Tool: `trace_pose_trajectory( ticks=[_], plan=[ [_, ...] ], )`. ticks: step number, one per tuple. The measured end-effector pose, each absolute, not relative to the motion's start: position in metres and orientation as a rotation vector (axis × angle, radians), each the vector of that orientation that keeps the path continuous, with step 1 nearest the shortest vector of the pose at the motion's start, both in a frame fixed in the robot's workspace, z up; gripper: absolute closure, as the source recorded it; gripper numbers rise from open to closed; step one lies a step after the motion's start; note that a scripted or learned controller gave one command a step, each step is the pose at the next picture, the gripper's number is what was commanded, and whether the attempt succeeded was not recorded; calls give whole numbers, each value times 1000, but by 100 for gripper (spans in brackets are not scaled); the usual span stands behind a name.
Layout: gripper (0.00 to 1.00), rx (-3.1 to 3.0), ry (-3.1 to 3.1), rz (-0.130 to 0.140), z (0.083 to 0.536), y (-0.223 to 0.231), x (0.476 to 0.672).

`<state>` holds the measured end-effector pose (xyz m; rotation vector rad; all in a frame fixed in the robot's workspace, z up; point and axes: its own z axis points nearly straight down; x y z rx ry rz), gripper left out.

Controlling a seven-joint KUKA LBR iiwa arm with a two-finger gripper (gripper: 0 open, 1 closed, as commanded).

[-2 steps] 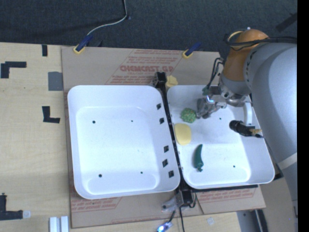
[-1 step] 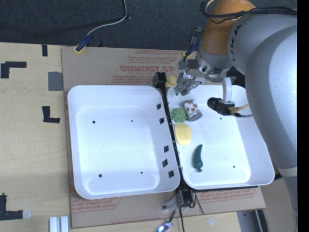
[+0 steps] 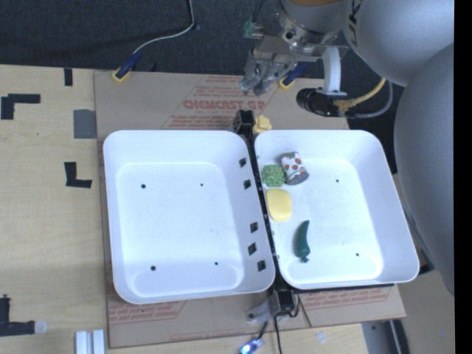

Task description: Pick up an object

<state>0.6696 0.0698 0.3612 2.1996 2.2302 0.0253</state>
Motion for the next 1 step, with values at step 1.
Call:
trace_pose_trajectory(
  ticks=[1],
  plan=[
    [100,2208,2218,23,512,74,657]
  ],
)
